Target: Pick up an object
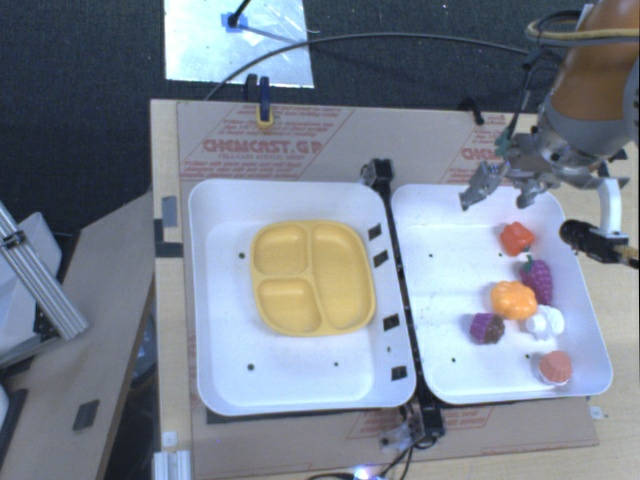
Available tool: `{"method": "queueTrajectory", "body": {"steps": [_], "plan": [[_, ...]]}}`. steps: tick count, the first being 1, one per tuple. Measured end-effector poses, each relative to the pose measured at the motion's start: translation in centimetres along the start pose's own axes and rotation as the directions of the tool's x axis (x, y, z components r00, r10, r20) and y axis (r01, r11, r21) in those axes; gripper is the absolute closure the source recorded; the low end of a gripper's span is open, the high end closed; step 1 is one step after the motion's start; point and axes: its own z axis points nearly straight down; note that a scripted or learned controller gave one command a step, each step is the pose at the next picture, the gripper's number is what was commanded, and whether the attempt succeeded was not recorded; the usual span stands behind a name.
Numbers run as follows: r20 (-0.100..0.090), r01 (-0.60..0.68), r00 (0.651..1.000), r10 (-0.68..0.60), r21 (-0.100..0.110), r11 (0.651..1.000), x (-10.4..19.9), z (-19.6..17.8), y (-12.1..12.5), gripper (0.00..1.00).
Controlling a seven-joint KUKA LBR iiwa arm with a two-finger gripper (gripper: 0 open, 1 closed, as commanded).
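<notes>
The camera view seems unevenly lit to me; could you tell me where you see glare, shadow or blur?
In the camera view, the foil sheet beyond the bench glares; the white bins' floors look bright, nearly washed out; the gripper is slightly soft; the toy foods cast only faint shadows.

The bench (170,168), under a printed brown sheet (330,138), bears two white bins (215,298) touching side by side.
</notes>
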Motion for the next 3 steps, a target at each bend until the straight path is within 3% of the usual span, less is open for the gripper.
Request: {"method": "queueTrajectory", "body": {"steps": [1,3], "plan": [[0.001,0.002,1.000,-0.002,-0.012,1.000,0.0,-0.7,0.2,0.00],[0.002,-0.001,1.000,0.001,-0.009,1.000,-0.2,7.8,0.7,0.00]]}}
